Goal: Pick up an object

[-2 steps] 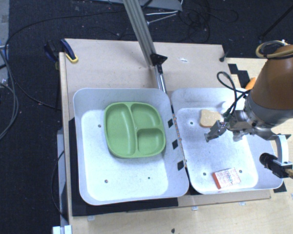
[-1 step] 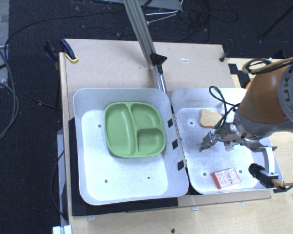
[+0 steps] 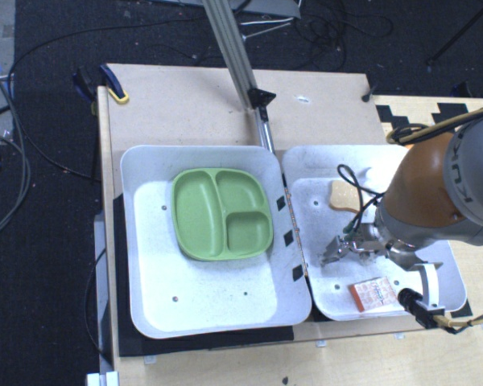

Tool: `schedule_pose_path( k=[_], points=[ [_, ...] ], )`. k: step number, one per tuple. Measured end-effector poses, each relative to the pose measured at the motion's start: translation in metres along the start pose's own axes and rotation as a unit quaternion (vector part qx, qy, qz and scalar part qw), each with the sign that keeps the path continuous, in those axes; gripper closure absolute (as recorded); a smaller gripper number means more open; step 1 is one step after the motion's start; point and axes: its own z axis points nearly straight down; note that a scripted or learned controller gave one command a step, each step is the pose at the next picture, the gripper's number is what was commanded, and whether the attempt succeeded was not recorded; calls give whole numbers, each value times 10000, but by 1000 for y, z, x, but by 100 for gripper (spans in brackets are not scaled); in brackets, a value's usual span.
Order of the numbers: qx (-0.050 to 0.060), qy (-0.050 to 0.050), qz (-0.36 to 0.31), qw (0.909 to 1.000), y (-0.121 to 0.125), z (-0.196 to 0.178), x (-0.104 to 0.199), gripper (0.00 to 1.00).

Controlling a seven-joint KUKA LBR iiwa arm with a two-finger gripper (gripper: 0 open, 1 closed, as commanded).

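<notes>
Two white bins sit on the desk; the gripper hovers low in the right bin, its state unclear — nothing visibly held. Beside it lies a red-and-white packet — next, descend and close.

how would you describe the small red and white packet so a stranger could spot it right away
Start at the right-hand white bin, the one the grey and orange arm reaches into. Near its front edge, below the gripper, lies a small flat packet. It is rectangular, red and white, unlike the tan rounded object farther back.
</notes>
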Motion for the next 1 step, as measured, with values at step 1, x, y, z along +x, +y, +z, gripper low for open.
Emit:
schedule_pose_path(
  k=[1],
  points=[
    [-38, -6, -5, 10000, 1, 10, 0, 0]
  ],
)
